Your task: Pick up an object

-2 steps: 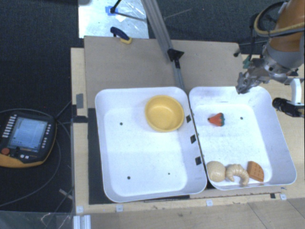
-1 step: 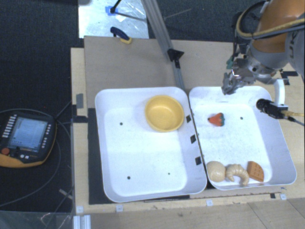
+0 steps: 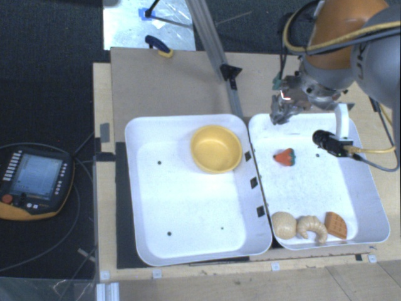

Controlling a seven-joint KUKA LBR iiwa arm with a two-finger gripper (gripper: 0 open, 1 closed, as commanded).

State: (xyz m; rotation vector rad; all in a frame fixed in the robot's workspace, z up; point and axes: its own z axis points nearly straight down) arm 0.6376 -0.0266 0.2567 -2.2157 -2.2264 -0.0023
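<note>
My gripper (image 3: 281, 114) hangs over the far left corner of the right bin (image 3: 351, 187), above and a little left of a small red strawberry-like piece (image 3: 285, 157). Nothing shows between its fingers. Along the right bin's near edge lie a pale round bun (image 3: 284, 224), a croissant (image 3: 311, 227) and an orange waffle-like piece (image 3: 336, 225). A yellow bowl (image 3: 216, 148) stands at the far right of the left bin (image 3: 169, 212).
A grey pole (image 3: 210, 36) slants across the bench behind the bins, ending in a black clamp (image 3: 230, 73). A teach pendant (image 3: 31, 180) lies on the floor at the left. Black clips (image 3: 254, 182) sit on the wall between the two bins.
</note>
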